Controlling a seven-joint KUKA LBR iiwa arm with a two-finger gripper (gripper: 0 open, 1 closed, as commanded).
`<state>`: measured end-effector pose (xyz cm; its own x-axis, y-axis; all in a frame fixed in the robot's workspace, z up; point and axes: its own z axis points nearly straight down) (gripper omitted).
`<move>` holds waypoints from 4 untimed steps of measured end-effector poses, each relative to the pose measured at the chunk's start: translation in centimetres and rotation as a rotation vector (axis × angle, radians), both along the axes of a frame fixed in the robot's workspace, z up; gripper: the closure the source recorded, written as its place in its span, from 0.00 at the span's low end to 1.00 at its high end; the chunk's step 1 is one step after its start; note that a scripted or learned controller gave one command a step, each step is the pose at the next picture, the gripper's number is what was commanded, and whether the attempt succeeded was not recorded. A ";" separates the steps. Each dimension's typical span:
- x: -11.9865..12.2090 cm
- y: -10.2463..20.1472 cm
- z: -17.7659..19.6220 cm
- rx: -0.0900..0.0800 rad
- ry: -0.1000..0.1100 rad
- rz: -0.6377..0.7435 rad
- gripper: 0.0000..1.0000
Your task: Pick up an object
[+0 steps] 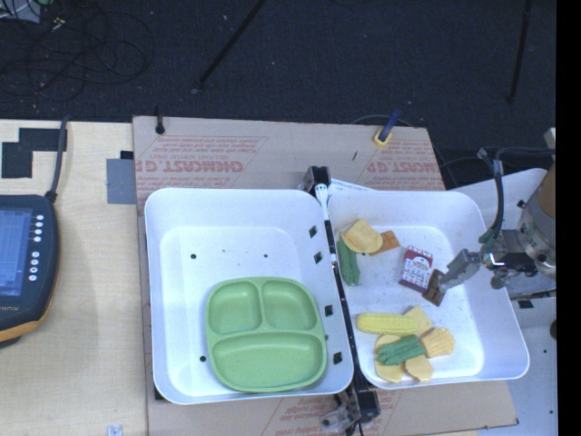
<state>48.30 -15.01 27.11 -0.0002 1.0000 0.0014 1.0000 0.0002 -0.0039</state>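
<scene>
reaching in from the right, the gripper [436, 291] hangs low over the right bin [501, 345], its dark tip just beside a small red-and-white box [417, 268], and whether the jaws are apart or together i cannot tell from up here. nothing shows between them, so no pick to call yet. the box looks like the nearest target, lying in the middle of that bin; to do this well i'd say the tip wants to centre over it, straddle its short sides and sink fully before closing, since a corner nip will likely slip. also in the right bin: a yellow piece [363, 237] on an orange bit near the top, a dark green strip [348, 263] against the divider side, a corn cob [388, 323] lower down, and a cluster of yellow and green toy food [413, 351] at the bottom. over in the left bin [177, 243] sits a green compartment plate [266, 332], nothing on it.
</scene>
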 end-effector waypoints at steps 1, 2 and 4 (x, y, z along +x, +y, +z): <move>4.3 -0.6 -9.3 0.001 0.005 0.002 0.00; 10.3 -6.1 -18.1 0.005 -0.001 0.002 0.00; 6.4 -6.3 -17.2 0.003 -0.001 -0.003 1.00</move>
<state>54.66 -21.36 9.89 0.0024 1.0000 0.0039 1.0000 -0.0023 -0.0028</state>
